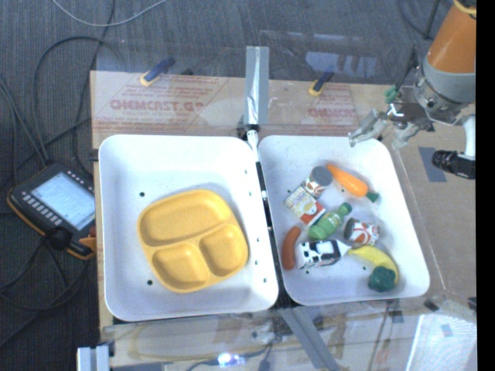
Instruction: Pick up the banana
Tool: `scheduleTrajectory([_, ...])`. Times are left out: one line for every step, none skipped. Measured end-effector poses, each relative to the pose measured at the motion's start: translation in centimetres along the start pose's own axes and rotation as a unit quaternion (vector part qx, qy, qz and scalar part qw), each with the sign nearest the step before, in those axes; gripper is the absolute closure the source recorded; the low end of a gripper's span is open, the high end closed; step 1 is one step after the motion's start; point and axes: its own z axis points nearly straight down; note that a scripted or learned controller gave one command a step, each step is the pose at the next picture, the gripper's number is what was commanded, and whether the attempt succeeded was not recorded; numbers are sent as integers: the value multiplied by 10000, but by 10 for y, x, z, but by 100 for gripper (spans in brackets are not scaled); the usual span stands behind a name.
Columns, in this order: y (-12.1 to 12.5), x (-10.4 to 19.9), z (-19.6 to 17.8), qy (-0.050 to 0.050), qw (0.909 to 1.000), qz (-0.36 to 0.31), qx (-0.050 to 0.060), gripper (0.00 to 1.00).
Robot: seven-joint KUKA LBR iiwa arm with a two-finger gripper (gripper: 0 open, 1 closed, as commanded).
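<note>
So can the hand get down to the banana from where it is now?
Probably yes. The hand hangs over the right bin's far rim, and the banana lies uncovered near the front, though a green toy touches its end.

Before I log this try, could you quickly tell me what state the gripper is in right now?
Gripper: open, holding nothing, above the far rim of the right bin; the banana lies in that bin.

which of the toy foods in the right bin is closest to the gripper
The carrot, orange with a green tip, at the bin's upper right. It lies nearest the gripper, which hovers past the top rim; the banana sits farthest down.
</note>
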Motion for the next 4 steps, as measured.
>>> scheduleTrajectory([-47,-12,151,0,9996,-274,12,0])
scheduleTrajectory([-146,-26,173,42,9999,104,-84,0])
scheduleTrajectory([-154,-32,89,5,10000,20,1,0])
scheduleTrajectory([-152,4,177,-22,9985,-543,-45,0])
